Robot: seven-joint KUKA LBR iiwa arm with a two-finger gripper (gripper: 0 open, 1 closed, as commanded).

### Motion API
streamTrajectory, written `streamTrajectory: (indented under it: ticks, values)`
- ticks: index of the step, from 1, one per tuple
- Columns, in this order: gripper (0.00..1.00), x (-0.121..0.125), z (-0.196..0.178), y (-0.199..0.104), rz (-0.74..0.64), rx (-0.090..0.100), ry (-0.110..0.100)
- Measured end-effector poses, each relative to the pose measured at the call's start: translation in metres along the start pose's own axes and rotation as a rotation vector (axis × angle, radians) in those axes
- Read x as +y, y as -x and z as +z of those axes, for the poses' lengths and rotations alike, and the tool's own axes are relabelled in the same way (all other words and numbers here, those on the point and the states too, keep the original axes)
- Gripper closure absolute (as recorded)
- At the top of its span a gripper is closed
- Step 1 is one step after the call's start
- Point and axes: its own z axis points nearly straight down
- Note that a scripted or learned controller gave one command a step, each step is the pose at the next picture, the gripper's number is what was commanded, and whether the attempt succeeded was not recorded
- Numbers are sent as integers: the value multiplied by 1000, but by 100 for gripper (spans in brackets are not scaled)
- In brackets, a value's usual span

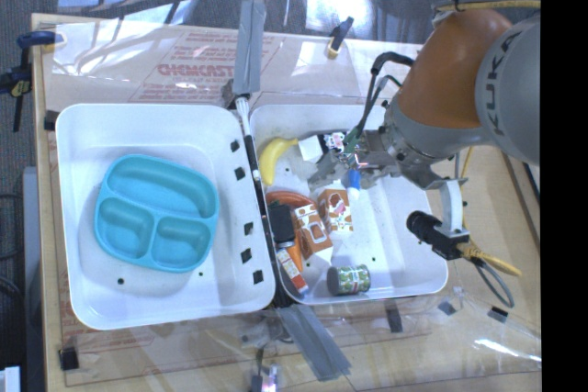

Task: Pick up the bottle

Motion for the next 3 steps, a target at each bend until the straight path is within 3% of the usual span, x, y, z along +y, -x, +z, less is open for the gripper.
streamTrajectory:
  ticks: [1, 2, 3]
  values:
    - [0, -15, -35, 44, -50, -2, 5]
    - [0, 54, -9, 88, -19, -2, 2]
    - [0, 68, 85, 87, -3, -1, 0]
